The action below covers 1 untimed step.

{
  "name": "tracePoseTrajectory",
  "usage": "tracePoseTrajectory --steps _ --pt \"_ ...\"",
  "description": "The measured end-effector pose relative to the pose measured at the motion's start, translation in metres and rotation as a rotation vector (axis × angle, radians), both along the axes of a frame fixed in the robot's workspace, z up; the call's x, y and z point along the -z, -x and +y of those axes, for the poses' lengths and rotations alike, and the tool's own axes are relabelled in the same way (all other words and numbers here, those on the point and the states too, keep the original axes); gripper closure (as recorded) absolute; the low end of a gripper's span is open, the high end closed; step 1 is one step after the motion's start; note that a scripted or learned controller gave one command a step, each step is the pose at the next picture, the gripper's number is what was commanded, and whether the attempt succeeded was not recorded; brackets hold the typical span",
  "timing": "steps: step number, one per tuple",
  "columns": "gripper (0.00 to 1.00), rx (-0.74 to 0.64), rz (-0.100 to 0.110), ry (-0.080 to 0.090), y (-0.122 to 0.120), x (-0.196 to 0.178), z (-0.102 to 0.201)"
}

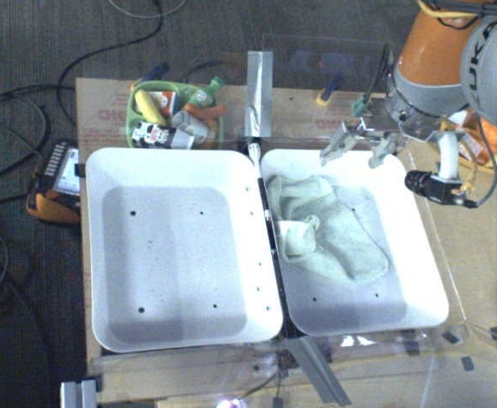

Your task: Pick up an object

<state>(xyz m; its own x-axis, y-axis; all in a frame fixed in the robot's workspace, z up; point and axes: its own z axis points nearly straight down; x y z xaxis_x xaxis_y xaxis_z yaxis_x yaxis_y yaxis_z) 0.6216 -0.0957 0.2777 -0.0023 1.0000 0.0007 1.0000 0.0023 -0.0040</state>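
Note:
A crumpled pale green-white cloth [329, 228] lies in the right bin [418, 300], spread from its upper left toward the middle. My gripper [360, 147] hangs above the bin's far edge, up and to the right of the cloth. Its two fingers [337, 146] are spread apart with nothing between them. The grey arm with its orange band [439, 32] comes in from the upper right.
The left bin [112, 313] sits beside the right one, with a metal divider post [258, 92] behind the gap. A green basket [173, 116] of small items stands behind the left bin. Cables run over the floor at left.

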Motion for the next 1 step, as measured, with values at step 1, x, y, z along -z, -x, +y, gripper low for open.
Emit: tracePoseTrajectory --steps 1 --pt "0.00 -0.117 -0.001 0.004 -0.0420 0.0216 -0.0143"
